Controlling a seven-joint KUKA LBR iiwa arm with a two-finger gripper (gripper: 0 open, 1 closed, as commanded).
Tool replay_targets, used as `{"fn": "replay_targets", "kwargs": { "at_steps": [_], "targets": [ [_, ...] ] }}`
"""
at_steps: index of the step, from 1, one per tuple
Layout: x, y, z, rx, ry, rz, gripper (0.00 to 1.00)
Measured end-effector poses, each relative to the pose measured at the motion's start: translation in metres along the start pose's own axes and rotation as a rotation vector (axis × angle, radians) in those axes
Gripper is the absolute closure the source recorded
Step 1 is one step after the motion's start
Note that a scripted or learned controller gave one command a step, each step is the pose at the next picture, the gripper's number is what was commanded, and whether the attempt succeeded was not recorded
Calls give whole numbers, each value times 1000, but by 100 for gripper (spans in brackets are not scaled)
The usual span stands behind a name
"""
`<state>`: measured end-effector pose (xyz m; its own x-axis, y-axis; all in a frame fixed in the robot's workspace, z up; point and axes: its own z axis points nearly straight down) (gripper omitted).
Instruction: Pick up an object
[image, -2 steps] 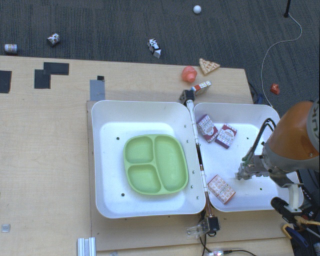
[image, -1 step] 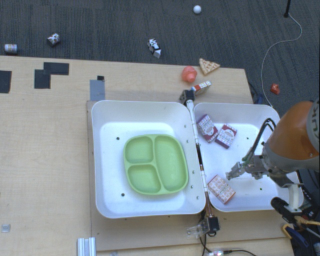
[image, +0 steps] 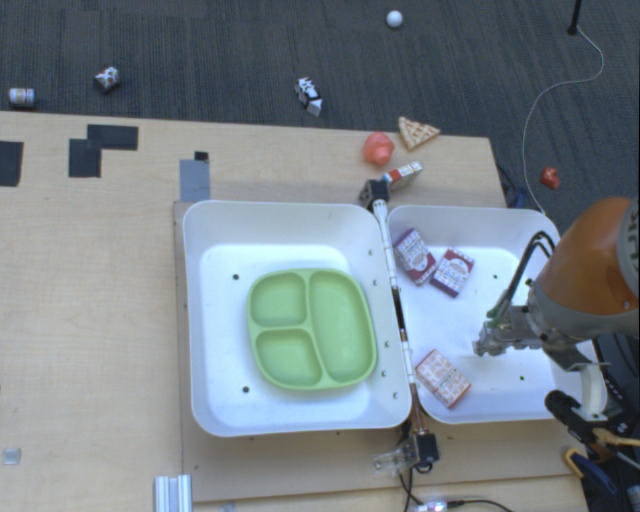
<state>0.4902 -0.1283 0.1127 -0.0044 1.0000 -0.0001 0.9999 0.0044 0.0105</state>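
The right bin (image: 470, 225) holds three small red-and-white packets: one (image: 412, 254) near its upper left, one (image: 452, 272) just right of that, and one (image: 441, 377) near the bin's front left. My gripper (image: 488, 341) reaches in from the right and hangs low over the bin floor, right of the front packet and below the upper two. No packet sits between its fingers. The arm's orange band (image: 597, 270) covers the bin's right side.
The left bin (image: 200, 300) holds a green three-compartment plate (image: 312, 329). Beyond the bins lie a red ball (image: 378, 148), a pizza-slice toy (image: 417, 131) and a small red-capped tube (image: 404, 174). Cables (image: 420, 455) run along the front edge.
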Motion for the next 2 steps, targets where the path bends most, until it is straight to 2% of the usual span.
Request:
{"fn": "replay_targets", "kwargs": {
  "at_steps": [1,2],
  "targets": [
    [0,0,0,0,0,0,0],
    [41,-1,26,-1,-4,3,0]
  ]
}}
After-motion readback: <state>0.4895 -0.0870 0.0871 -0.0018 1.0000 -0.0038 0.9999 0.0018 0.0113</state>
